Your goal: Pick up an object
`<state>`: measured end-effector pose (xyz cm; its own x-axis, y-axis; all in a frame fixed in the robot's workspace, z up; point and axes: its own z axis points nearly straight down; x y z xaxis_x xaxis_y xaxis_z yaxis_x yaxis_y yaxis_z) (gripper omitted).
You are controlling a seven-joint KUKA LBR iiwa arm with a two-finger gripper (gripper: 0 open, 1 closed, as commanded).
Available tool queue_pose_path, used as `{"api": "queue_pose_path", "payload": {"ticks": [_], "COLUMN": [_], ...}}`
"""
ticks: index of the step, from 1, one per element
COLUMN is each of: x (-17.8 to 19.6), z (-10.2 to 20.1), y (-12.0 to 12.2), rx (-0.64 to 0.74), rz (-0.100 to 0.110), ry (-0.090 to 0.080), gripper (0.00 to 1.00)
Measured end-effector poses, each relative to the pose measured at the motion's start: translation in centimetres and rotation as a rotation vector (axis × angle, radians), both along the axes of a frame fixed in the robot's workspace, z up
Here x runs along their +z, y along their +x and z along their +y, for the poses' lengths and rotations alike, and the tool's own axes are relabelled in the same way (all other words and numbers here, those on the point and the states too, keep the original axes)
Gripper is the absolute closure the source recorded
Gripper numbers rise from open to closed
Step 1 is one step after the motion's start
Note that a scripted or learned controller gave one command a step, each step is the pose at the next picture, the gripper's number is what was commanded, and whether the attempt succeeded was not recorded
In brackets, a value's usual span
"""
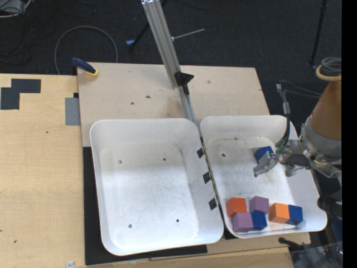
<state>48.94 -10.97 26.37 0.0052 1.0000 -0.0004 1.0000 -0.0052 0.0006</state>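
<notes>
Camera view: I see the arm (326, 121) coming in from 3 o'clock, orange band above the wrist, gripper (271, 162) hanging over the right bin (245, 126) in its upper-middle zone. A blue block (263, 153) sits right at the fingertips, on the 11 o'clock side of the gripper; it looks wedged against a grey finger (264, 167), but I can't tell if it's actually between both fingers, and I can't tell whether the jaws are clenched or released from this angle. The rest of the blocks are clustered at the bin's 6 o'clock edge: orange block (236, 206), purple block (259, 204) just beside it, a second purple block (242, 221) touching a small blue block (259, 220), then a second orange block (279, 212) touching a dark blue block (295, 214) toward 4 o'clock. The left bin (145, 188) is at 9 o'clock of the right one, the two rims meeting along the centre divider. A slanted aluminium rail (163, 41) runs off toward 12 o'clock.
</notes>
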Motion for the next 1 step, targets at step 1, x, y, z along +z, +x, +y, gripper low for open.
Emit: {"api": "queue_pose_path", "payload": {"ticks": [1], "x": [-9.41], "z": [-7.36], "y": [2.77], "rx": [0.001], "rz": [0.009], "ry": [0.001], "gripper": [0.00]}}
